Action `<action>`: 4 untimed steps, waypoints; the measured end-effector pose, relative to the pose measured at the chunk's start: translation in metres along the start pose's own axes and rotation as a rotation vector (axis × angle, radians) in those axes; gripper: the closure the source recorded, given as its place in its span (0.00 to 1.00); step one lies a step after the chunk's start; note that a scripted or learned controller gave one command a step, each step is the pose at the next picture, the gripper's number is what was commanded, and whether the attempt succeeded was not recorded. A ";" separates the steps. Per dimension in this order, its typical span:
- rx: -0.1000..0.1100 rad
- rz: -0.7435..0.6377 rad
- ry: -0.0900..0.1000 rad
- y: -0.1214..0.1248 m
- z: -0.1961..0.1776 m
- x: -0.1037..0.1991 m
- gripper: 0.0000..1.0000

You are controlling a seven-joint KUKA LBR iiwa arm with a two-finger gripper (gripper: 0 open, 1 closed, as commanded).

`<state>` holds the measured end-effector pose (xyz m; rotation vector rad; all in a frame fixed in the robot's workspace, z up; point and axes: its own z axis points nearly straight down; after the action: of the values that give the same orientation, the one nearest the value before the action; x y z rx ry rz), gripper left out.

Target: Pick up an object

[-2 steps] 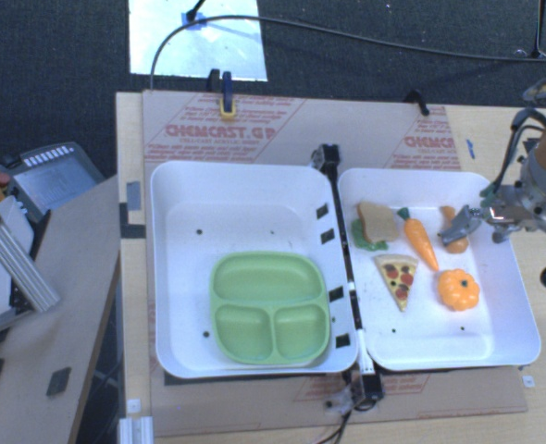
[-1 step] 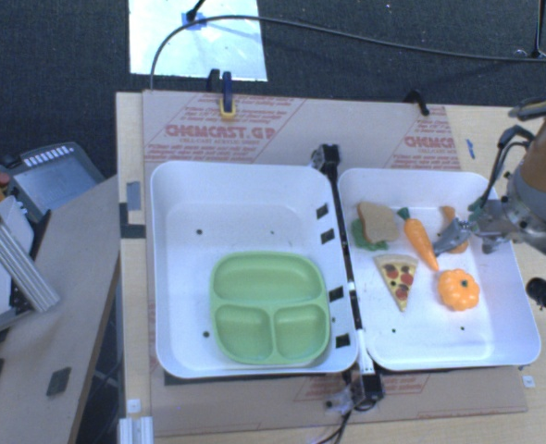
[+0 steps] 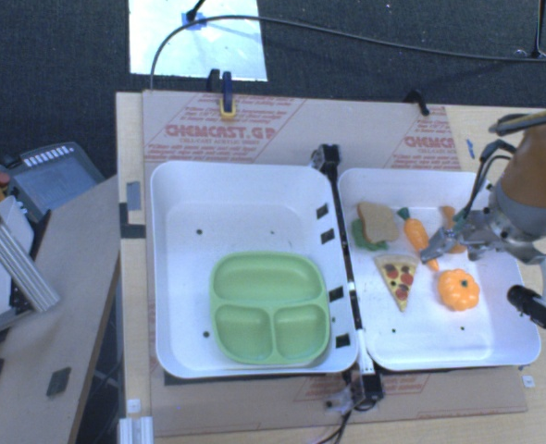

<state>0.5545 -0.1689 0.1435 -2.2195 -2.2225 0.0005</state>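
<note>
Beside gripper (image 3: 437, 244): carrot (image 3: 415, 231), pumpkin (image 3: 458, 289), pizza slice (image 3: 398, 277).

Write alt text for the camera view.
The gripper reaches from the right into the right bin, beside a carrot, above a pumpkin, pizza slice and sandwich. The left bin holds a green tray.
</note>
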 end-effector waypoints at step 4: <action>-0.004 -0.009 0.001 0.020 -0.119 0.051 1.00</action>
<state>0.5740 -0.1182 0.2624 -2.2116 -2.2335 -0.0052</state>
